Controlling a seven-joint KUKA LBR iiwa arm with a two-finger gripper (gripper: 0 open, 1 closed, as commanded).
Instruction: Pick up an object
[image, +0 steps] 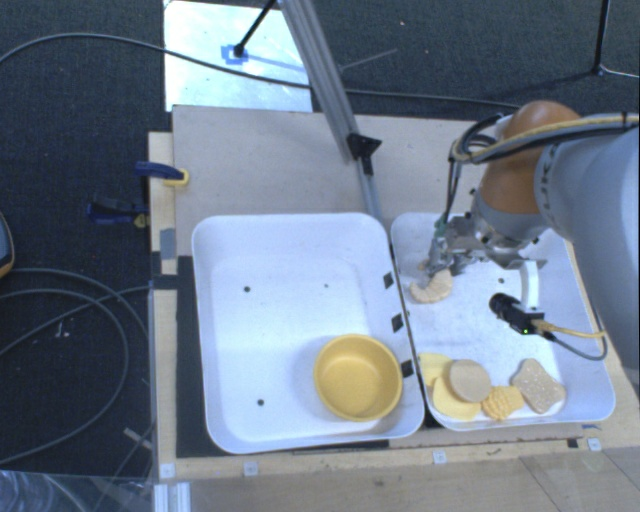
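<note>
Two white bins sit side by side on the bench: the left bin (250, 300) holds a yellow bowl (358, 376) near its front right corner, and the right bin (590, 385) holds the food pieces. The gripper (440, 266) reaches down into the right bin's rear left part, directly over and apparently touching a pale flat cookie (431, 290); whether it is spread or pinching the cookie cannot be told. Well apart, at the bin's front, lie a round tan biscuit (468, 380), a ridged yellow chip (502, 402) and a toast slice (538, 386)
</note>
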